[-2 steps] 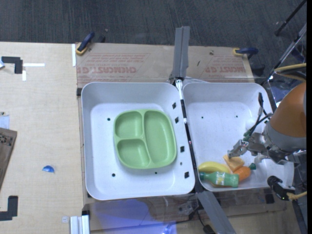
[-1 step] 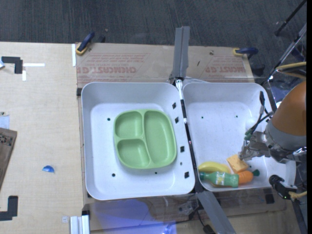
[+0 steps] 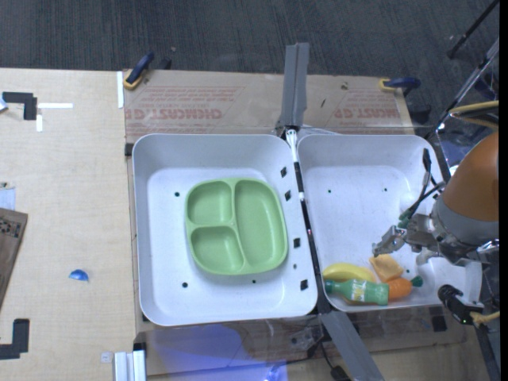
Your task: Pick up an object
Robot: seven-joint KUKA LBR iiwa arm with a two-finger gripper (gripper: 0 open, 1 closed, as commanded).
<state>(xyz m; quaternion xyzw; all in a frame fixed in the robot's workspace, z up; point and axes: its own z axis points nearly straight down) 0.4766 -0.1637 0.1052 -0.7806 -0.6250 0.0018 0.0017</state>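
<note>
The gripper [image 3: 394,239] was seen low by the right bin's [image 3: 357,153] near edge, above an orange wedge [image 3: 386,267]; its opening could not be told. The wedge was judged light and stiff, best pinched across its flat sides.

Arm [image 3: 475,201] at the right edge: a broad, rounded orange band above a grey wrist section. Gripper [image 3: 394,240] is small, of pale silvery metal, with dark fittings behind it. Thin black cables run along the wrist, and a black-and-yellow cable loops near the arm's lower right.
</note>
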